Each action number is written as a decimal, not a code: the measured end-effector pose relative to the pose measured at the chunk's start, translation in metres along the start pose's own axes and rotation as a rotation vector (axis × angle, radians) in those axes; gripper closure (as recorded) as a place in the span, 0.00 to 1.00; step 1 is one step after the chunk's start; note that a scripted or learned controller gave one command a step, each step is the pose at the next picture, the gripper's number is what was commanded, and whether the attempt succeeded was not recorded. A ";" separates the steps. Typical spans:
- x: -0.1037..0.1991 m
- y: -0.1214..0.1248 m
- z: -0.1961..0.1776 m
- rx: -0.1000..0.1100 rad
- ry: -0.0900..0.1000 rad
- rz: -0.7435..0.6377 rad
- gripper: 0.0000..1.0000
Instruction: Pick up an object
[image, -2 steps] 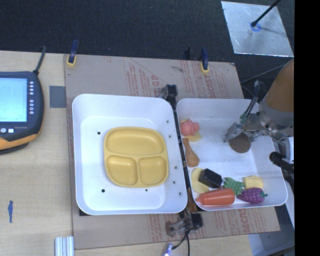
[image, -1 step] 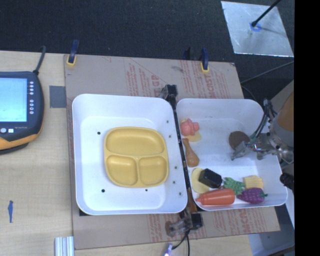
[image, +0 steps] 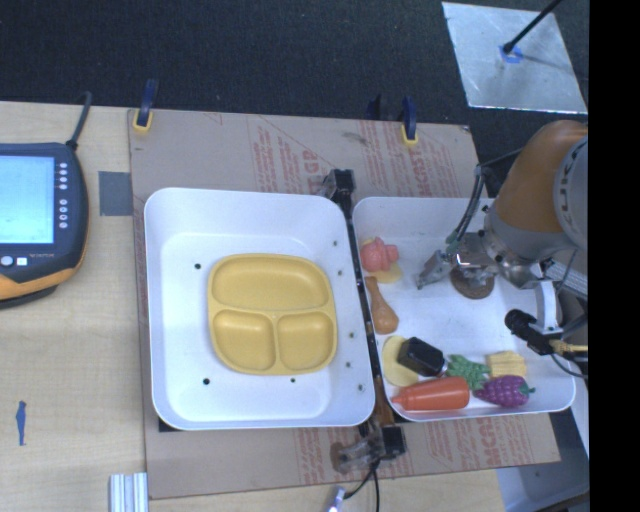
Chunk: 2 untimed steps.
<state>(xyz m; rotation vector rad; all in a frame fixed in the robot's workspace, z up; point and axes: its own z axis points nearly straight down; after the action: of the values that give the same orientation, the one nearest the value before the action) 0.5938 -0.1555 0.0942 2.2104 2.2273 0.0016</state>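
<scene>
My gripper (image: 452, 268) hangs low over the upper middle of the right bin (image: 425, 215), below the arm's orange band (image: 538, 190). A small brown round thing (image: 474, 286) lies right at its tip, and I cannot tell whether it is held. To the left of the gripper lie a pink toy (image: 378, 255) and a brown drumstick-shaped toy (image: 381, 311). Along the bin's front edge sit a black block (image: 422, 355) on a yellow piece, an orange-red carrot (image: 434, 396), a green toy (image: 465, 368), purple grapes (image: 505, 391) and a yellow corn piece (image: 505, 361).
The left bin (image: 170, 300) holds a yellow divided plate (image: 272, 312). A teach pendant (image: 35, 220) lies at the far left of the bench. Clamps hold the cardboard under both bins. A black cable end (image: 525, 326) juts from the arm over the right bin's right side.
</scene>
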 end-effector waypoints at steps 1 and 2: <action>-0.057 0.017 -0.043 0.004 0.002 0.005 0.00; -0.027 -0.006 0.001 0.003 0.000 0.002 0.00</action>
<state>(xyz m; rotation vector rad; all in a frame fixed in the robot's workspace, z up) 0.5881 -0.1830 0.0936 2.2137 2.2267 -0.0023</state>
